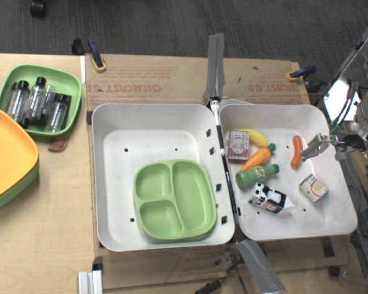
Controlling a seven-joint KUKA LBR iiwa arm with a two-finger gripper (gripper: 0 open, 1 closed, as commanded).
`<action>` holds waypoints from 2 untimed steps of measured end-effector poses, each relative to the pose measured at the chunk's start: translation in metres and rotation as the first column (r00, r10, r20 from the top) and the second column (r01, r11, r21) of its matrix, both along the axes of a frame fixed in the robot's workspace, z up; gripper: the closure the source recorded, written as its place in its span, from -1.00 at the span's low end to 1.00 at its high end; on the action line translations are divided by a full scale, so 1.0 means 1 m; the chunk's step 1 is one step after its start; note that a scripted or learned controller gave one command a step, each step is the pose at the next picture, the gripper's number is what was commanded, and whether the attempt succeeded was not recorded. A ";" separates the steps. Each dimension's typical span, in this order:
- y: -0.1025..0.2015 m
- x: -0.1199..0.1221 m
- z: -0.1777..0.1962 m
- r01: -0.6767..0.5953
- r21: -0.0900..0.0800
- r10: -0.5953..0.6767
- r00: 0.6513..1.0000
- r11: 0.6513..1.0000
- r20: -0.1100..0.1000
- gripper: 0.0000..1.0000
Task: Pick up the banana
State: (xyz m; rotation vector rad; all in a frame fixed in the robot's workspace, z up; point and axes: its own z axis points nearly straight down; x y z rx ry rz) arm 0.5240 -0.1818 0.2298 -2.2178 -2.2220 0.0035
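The yellow banana (258, 138) lies in the right bin (331, 222), near its back left part. It rests between a pink-lidded cup (238, 144) and an orange carrot (256, 158). My gripper (314, 147) hovers over the right side of that bin, just right of a red sausage (296, 151). It is well apart from the banana, and nothing shows in its grasp.
A green bottle (256, 175), a black-and-white carton (270, 198) and a small cream box (313, 187) also lie in the right bin. The left bin (110, 164) holds a green divided tray (175, 198). Off the bins at left are orange plates (9, 158) and a green dish of bottles (40, 100).
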 end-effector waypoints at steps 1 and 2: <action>0.000 -0.017 -0.138 -0.147 0.001 0.147 0.989 0.989 0.002 -1.00; -0.001 -0.017 -0.130 -0.142 0.001 0.142 0.990 0.990 0.002 1.00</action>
